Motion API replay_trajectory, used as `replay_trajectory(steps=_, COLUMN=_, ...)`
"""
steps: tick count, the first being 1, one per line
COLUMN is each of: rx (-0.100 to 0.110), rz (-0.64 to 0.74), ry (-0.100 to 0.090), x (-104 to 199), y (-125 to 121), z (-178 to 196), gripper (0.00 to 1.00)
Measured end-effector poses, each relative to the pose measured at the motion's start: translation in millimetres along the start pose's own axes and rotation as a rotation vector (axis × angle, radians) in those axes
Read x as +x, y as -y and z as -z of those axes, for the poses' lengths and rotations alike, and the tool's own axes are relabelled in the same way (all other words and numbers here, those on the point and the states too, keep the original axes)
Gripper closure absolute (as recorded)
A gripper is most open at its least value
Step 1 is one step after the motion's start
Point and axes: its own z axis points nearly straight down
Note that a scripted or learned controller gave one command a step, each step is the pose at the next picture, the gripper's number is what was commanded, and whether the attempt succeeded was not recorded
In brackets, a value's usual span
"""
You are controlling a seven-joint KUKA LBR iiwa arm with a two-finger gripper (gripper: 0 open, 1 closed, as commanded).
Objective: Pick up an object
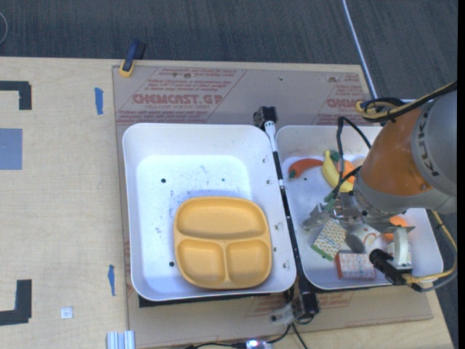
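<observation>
Your desk (58, 217) was pale wood, with a brown printed cardboard sheet (189, 93) laid over its right part. On that sheet sat the two white bins, side by side and touching along their inner rims.

The left bin (145, 158) held one thing, a yellow plate (221, 238) with three compartments. It lay flat toward the bin's near side, with bare white floor behind it.

The arm (396, 166) came in from the right, its orange band above the right bin (305, 140), and covered much of that bin's middle and right side.

The objects you could pick were all in the right bin. At the back lay an orange-red piece (304, 167), and just right of it a yellow banana (330, 169), partly tucked under the arm. Nearer the front lay a speckled packet (330, 237), and beside it, toward the front rim, a red-and-white box (354, 265).

The pincer (327, 213) sat low in that bin, pointing left, just above the speckled packet and in front of the banana. You could not tell how wide it stood, nor whether it had hold of anything, because the wrist and clutter crowded it.

Out on the bare desk, a strip of blue tape (99, 100) lay left of the sheet.
</observation>
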Motion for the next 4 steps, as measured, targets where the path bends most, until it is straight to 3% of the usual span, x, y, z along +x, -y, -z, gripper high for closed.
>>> replay_trajectory(steps=1, rx=-0.005, rz=-0.001, ry=0.003, x=-1.0, y=-1.3, z=11.0, gripper=1.00)
replay_trajectory(steps=2, rx=-0.004, rz=-0.001, ry=0.003, x=-1.0, y=-1.2, z=10.9, gripper=0.00)
replay_trajectory(steps=3, rx=-0.002, rz=0.000, ry=0.001, x=0.5, y=32.2, z=0.2, gripper=0.00)
replay_trajectory(steps=4, rx=-0.006, rz=-0.001, ry=0.002, x=0.1, y=30.8, z=10.4, gripper=1.00)
